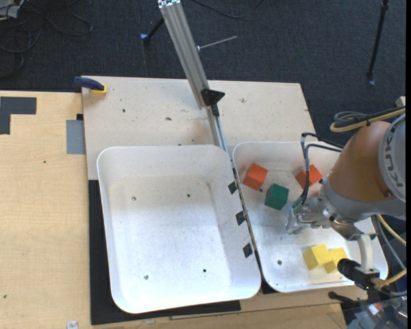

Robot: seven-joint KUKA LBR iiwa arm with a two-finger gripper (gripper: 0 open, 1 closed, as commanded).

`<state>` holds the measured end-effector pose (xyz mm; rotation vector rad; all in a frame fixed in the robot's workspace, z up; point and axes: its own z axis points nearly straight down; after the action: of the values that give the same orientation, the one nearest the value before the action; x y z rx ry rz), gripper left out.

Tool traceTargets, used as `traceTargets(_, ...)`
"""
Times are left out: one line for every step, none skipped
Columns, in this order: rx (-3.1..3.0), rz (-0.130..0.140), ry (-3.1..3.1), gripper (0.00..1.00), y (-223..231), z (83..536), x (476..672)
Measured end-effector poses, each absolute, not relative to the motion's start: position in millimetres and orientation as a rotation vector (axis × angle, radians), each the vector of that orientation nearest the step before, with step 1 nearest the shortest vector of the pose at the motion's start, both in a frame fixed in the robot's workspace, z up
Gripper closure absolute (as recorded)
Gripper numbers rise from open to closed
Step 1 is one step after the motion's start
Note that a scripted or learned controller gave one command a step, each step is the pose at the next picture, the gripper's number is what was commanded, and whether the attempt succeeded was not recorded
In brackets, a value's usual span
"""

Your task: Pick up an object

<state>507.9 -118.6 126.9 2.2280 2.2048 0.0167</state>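
While the end effector point(300, 219) is hanging low in the right bin point(282, 277) at lower right of frame, finger spread not discernible, nothing seen gripped, the approach step is running; next move likely calls for centring over the green block point(277, 197) just upper-left of it.

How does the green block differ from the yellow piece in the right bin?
The green block is a plain cube; the yellow piece looks like joined blocks with a stepped outline. The green block lies nearer the bin's middle, left of the gripper; the yellow piece lies near the front rim. Both rest in the right bin.
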Motion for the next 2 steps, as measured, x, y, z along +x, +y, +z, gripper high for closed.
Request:
traceTargets(2.219, 0.002, 2.223, 1.00, -110, 178, 504.0)
traceTargets(2.217, 0.004, 2.221, 1.00, -108, 240, 508.9)
